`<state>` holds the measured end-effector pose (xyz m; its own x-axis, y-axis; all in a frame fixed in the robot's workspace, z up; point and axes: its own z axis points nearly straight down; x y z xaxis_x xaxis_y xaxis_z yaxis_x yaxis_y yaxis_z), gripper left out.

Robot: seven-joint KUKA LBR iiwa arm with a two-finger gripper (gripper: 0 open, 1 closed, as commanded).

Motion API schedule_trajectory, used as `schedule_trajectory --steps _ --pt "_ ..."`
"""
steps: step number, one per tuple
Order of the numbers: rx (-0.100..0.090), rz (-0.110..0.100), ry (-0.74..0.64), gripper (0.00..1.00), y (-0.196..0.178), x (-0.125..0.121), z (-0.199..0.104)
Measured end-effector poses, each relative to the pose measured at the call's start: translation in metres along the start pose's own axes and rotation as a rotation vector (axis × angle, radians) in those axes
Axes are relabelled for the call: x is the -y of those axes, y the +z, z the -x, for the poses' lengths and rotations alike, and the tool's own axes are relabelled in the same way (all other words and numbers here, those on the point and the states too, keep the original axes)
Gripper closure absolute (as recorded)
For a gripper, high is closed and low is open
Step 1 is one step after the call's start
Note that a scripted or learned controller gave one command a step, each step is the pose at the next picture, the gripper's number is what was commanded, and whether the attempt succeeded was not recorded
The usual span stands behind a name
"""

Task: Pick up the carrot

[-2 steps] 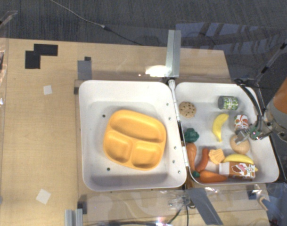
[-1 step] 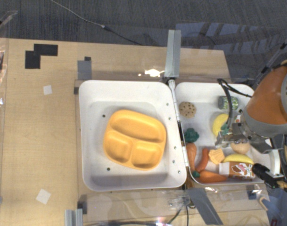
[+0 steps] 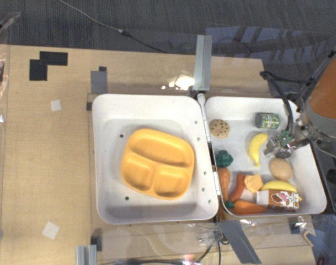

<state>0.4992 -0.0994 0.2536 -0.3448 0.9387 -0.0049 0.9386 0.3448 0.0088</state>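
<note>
On a wooden desk (image 3: 41, 164), two shallow white bins sit side by side, and the right bin (image 3: 318, 203) serves as the landmark. Along its near wall lies an orange toy vegetable (image 3: 246, 206), with a small printed carton (image 3: 281, 200) just to its right and a yellow banana (image 3: 280, 186) resting on the carton's top edge. The carrot (image 3: 224, 182) lies in the bin's near-left corner, close against the wall shared with the left bin, its thick end toward the bin's middle and its tip pointing to the near wall. Just right of it leans a red-orange sausage-shaped piece (image 3: 237, 186), touching a ridged yellow chip (image 3: 253, 181). A dark green toy (image 3: 223, 159) sits just beyond the carrot's thick end. Toward the bin's right side rests a tan, egg-shaped item (image 3: 281, 169). The claw (image 3: 282, 145) hovers just beyond that item, well apart from the carrot, with a second banana (image 3: 256, 147) just to its left; whether the claw is open or closed cannot be told, and nothing shows between its tips. Farther back are a round cookie (image 3: 219, 128) near the shared wall and a green can (image 3: 267, 120) by the far wall. The left bin (image 3: 101, 148) holds a yellow divided tray (image 3: 156, 163).
</note>
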Motion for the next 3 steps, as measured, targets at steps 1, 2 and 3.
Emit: schedule_trajectory --steps 1,2,3 --pt "-0.002 -0.007 0.254 1.00 0.081 -0.029 0.076" --pt "0.000 -0.003 0.447 1.00 0.056 -0.069 0.103" --pt "0.001 -0.004 0.544 1.00 0.054 -0.106 0.148"
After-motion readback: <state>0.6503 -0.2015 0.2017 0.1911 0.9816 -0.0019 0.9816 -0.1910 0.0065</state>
